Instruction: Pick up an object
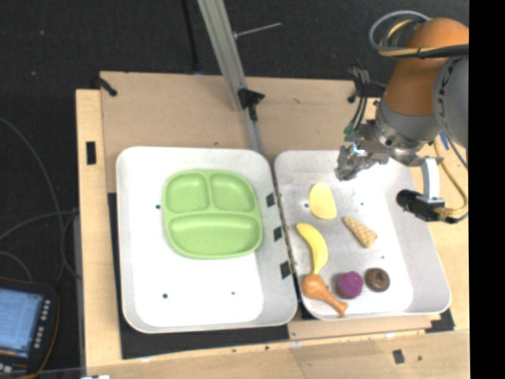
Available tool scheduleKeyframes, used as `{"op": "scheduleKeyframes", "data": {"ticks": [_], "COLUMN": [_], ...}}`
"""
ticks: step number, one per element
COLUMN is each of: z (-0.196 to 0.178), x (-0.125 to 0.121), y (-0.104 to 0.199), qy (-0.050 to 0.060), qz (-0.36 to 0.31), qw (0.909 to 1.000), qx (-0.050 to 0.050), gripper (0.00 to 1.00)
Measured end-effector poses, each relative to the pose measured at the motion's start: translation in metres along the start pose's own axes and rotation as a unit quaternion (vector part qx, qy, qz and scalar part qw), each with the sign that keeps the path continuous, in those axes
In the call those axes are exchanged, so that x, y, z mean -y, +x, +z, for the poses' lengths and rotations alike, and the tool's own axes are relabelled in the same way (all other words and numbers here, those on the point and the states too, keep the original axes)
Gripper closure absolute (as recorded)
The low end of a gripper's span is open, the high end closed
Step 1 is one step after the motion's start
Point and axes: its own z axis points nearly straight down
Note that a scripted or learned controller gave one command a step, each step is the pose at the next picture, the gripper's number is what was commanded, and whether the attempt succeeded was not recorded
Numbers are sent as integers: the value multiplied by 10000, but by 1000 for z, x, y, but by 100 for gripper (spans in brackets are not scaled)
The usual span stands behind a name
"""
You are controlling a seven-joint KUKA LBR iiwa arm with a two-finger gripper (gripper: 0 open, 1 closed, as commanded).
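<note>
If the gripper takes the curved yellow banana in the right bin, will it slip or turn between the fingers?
The curved yellow banana looks like smooth, rigid toy plastic, so it probably will not bend but may slip. Its curve and tapered ends suggest it could swing if gripped away from the middle. It lies flat near the orange drumstick-shaped toy, so a push would likely slide it rather than roll it.

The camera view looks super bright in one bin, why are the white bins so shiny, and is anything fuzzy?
In the camera view, the right bin glares nearly pure white under the gripper, washing out its surface; the left bin is evenly lit, and the green tray shows soft highlights; the banana and small toys look slightly soft, and the floor around the bench is dark.
</note>
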Motion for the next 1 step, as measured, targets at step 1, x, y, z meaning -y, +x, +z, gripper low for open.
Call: {"op": "scheduleKeyframes", "data": {"ticks": [1], "z": [-1], "x": [-1], "y": [49], "qy": [13], "qz": [-21], "qw": [10000], "qx": [-11], "gripper": [100]}}
